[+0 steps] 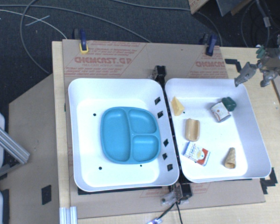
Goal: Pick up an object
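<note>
Its two fingers spread and holding nothing, the gripper (255,75) hangs over the right bin's (254,125) far right corner, with the nearest object, a small green-and-white box (222,109), lying just left and nearer the camera.

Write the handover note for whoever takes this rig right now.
Gripper: open, holding nothing, over the bench just past the right bin's top right corner.
Right bin holds five pieces: yellow wedge, tan roll, red-white-blue packet, cone, white block with green piece.
Left bin holds the blue divided plate.
Done: nothing lifted.
Left: descend, grasp one object, lift.
</note>
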`<state>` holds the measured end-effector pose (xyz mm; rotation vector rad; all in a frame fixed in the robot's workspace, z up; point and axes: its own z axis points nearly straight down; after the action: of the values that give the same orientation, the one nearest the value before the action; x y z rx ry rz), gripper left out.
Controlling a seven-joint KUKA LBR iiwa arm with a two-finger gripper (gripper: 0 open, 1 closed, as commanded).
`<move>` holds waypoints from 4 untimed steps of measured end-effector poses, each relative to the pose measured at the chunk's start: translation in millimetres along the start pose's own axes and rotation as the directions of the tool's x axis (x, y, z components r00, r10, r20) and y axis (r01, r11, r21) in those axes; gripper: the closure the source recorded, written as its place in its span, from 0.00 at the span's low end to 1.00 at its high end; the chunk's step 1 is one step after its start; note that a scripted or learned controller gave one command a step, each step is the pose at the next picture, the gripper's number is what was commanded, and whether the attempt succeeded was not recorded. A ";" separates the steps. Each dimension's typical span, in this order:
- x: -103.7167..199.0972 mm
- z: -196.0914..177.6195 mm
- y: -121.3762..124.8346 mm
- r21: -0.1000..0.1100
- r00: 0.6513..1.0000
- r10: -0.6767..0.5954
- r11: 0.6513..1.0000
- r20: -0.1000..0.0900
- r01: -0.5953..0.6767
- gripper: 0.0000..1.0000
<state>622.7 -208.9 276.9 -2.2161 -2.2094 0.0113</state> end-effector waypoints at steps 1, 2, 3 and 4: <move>1.1 -8.4 2.0 -0.013 1.000 -0.004 1.000 0.003 0.004 0.00; -7.9 41.7 -2.4 -0.010 1.000 -0.002 1.000 0.002 0.002 0.00; -4.0 102.5 -2.3 -0.010 1.000 -0.004 1.000 0.002 0.004 0.00; -12.4 149.5 0.1 -0.009 1.000 -0.003 1.000 0.002 0.003 0.00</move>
<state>620.7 -220.8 127.4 -2.2185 -2.2183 0.0039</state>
